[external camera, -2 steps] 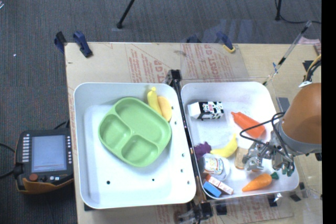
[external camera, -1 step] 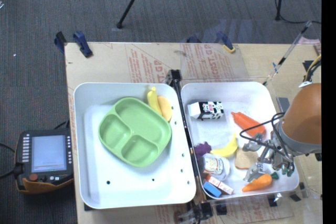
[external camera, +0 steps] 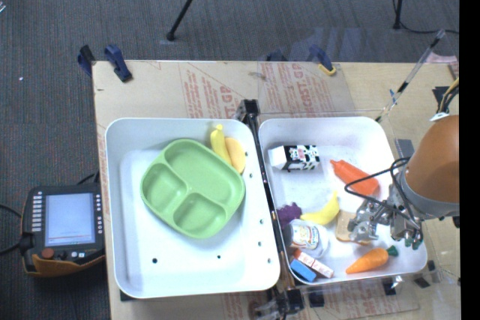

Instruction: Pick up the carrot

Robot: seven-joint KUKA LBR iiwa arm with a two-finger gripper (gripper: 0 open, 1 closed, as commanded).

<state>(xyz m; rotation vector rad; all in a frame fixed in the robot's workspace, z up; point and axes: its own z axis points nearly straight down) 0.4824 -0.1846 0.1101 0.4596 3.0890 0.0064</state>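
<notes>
The carrot (external camera: 367, 261), orange with a small green top at its right end, lies near the front right corner of the right bin (external camera: 375, 127). My gripper (external camera: 386, 227) hangs just behind and above it, under the orange wrist band, over a tan bread slice (external camera: 346, 228). Nothing visibly hangs from the gripper, and the carrot rests on the bin floor. A second orange wedge-shaped piece (external camera: 352, 172) lies further back in the same bin.
The right bin also holds a cow-print carton (external camera: 294, 157), a yellow banana (external camera: 324, 210), purple grapes (external camera: 289, 212), a yoghurt cup (external camera: 306, 234) and a blue-red box (external camera: 307, 266). The left bin (external camera: 120, 161) bears a green divided plate (external camera: 193, 187) and yellow food pieces (external camera: 227, 148).
</notes>
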